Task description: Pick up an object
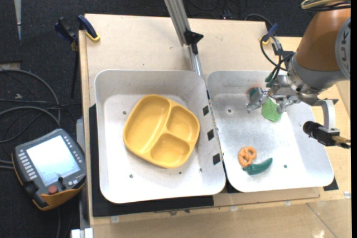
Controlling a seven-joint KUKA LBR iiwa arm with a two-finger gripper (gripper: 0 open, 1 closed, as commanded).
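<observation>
1. Gripper (270, 102) sits low over the right bin (312, 173), near its back edge, with a green piece (271, 111) between its fingers.
2. Pretzel (246, 155) and dark green pepper (258, 166) touch near the front edge.
3. Yellow plate (162, 131) fills the left bin (111, 175).

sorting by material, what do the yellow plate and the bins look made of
Yellow divided plate: likely moulded plastic, smooth with a soft sheen and rounded compartment ridges. Left bin and right bin: white, matte and slightly speckled, thin curved edges; plastic or coated metal, hard to tell.
</observation>
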